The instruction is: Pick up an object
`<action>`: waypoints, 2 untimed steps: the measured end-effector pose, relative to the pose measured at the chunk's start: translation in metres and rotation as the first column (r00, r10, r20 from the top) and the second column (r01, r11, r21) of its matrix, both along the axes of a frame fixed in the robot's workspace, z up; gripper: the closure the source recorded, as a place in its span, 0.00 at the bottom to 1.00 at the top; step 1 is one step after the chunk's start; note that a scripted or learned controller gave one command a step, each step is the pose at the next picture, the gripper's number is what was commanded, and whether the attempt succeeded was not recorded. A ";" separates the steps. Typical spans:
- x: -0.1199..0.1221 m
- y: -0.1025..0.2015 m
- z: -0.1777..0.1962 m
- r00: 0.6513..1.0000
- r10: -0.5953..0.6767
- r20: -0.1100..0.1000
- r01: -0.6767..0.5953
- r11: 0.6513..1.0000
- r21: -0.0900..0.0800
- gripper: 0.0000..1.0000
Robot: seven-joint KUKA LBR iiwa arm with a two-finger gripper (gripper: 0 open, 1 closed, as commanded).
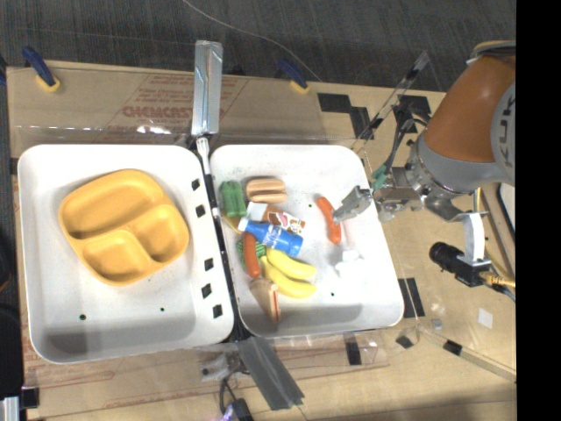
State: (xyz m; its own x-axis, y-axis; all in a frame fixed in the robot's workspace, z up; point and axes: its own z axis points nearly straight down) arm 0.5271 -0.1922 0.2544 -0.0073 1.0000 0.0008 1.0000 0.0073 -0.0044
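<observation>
Right bin (368,301) | claw (355,203) at its right rim, fingers blurred, state unclear | arm (469,121) cropped

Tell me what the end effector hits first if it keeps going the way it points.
Probably the orange carrot-like piece: the end effector points left and slightly down into the right bin, and that piece lies closest along that line. Its height above the bin floor is unclear.

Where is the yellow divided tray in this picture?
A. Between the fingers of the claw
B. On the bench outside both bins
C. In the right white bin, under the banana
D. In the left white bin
D: the yellow divided tray lies alone in the left white bin, apart from the toy food.
</observation>
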 end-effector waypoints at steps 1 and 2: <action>0.009 -0.011 -0.136 0.974 -0.227 -0.007 0.227 0.974 0.000 0.00; 0.032 0.022 -0.148 0.922 -0.387 0.028 0.387 0.922 -0.007 0.00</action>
State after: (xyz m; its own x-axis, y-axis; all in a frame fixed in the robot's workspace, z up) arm 0.5596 -0.1706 0.1065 0.3804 0.9248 -0.0068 0.9246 -0.3801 0.0238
